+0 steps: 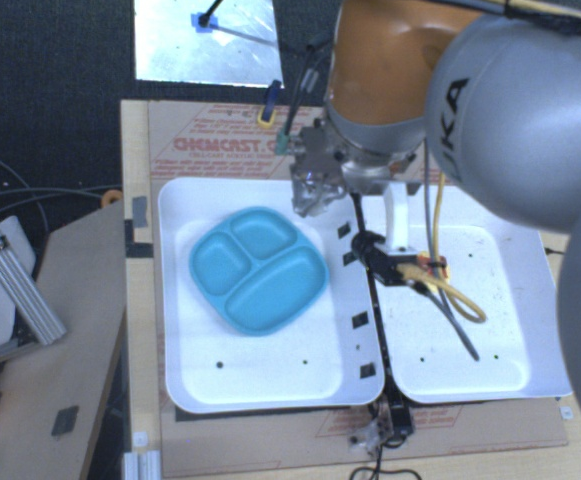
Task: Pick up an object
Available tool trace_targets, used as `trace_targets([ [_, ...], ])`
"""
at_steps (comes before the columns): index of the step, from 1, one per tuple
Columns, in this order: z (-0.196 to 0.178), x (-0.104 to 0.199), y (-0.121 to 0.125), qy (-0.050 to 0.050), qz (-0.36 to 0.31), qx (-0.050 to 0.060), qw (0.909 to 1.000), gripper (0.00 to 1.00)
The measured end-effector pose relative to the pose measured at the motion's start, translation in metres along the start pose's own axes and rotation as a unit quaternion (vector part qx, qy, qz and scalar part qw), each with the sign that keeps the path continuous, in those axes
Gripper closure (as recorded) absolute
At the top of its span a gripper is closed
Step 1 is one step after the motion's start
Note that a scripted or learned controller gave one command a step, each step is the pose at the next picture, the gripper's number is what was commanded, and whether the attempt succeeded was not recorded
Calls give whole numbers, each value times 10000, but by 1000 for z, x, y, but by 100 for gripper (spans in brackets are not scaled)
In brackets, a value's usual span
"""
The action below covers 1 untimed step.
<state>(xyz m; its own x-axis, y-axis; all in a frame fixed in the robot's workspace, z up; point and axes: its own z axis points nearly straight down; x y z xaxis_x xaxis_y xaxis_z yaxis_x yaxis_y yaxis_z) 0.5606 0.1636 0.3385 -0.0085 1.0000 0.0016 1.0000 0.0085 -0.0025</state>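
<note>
At far edge of left bin [260,368]: gripper [312,196] hangs just beyond the plate [258,270]; open or closed, cannot tell. Plate lies flat, mid-bin. Best approach, judged: come down straddling the near raised rim, not the flat wells. Count: one plate, three wells; two bins.

Glossy grey arm [515,98], black KUKA lettering [452,118] just right of the orange band [380,58]. Silver bare-metal gripper [312,198] below the band. Yellowish cable [530,8] runs over the band's top.
</note>
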Motion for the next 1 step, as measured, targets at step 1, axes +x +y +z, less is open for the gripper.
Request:
trace_targets([
  [1,-129,-31,2,8,21,-91,10000,100],
])
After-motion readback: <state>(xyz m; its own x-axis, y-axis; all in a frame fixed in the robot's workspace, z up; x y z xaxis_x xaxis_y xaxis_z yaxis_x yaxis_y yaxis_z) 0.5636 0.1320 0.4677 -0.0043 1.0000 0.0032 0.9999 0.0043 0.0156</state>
